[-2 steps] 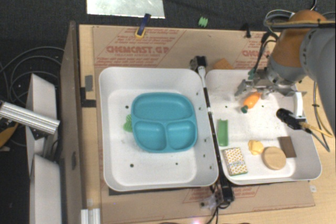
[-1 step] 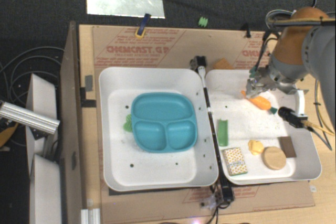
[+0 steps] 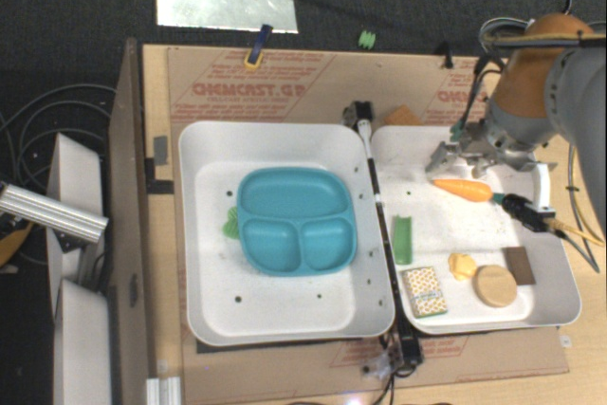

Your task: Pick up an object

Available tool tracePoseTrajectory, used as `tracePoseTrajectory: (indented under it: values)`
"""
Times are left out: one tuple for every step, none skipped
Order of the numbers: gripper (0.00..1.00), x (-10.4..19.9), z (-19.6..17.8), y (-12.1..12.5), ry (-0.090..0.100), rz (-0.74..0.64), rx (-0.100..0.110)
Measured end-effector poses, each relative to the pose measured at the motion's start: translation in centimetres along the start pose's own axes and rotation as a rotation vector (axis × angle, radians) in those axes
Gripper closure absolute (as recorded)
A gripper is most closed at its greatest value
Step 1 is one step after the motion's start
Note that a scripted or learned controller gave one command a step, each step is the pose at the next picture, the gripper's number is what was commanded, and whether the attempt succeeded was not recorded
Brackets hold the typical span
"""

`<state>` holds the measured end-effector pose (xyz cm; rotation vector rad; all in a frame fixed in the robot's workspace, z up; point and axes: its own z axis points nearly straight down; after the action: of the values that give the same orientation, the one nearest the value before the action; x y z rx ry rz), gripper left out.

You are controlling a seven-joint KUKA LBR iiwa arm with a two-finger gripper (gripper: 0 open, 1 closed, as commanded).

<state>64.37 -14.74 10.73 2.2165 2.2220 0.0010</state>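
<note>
My gripper (image 3: 462,162) hangs over the far part of the right bin (image 3: 410,145), its two silvery fingers apart and nothing between them. Just in front of it an orange toy carrot (image 3: 463,190) lies on the bin floor, pointing left. Nearer the front of that bin are a green block (image 3: 403,240), a patterned small box (image 3: 424,290), a yellow lump (image 3: 462,266), a round tan disc (image 3: 495,285) and a brown rectangle (image 3: 518,266).
The left bin (image 3: 204,204) holds a blue divided plate (image 3: 296,219) with a green leafy piece (image 3: 230,223) sticking out from under its left edge. A dark ridge (image 3: 375,194) separates the bins. The arm fills the upper right.
</note>
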Motion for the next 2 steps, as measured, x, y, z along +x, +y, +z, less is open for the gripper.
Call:
tracePoseTrajectory:
  values:
    - [0.00, -1.8, 2.3, -1.2, 0.001, 0.002, 0.003]
    - [1.00, -1.7, 1.1, -1.0, 0.001, 0.000, -0.003]
